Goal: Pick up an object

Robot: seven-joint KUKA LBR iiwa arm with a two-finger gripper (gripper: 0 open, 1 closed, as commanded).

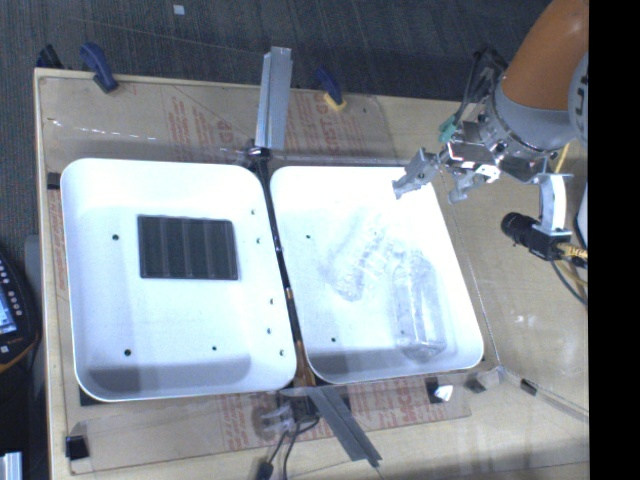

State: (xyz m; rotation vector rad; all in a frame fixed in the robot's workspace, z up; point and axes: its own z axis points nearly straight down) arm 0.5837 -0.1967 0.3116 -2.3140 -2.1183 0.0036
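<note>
In the right bin (300,268) lies a clear plastic bottle (418,306), lengthwise toward the near right corner. A second see-through plastic piece (355,258) lies beside it near the bin's middle. A dark ribbed rectangular block (188,247) rests flat in the left bin (90,298). My gripper (436,183) hangs over the far right corner of the right bin, above and behind the bottle. Its fingers (411,180) are spread open with nothing between them.
A metal divider bar (273,98) rises at the back between the bins, and another bracket (335,423) sits at the front. Blue clamps (98,66) hold the bench's far edge. A black cable fitting (530,233) sticks out to the right of the right bin.
</note>
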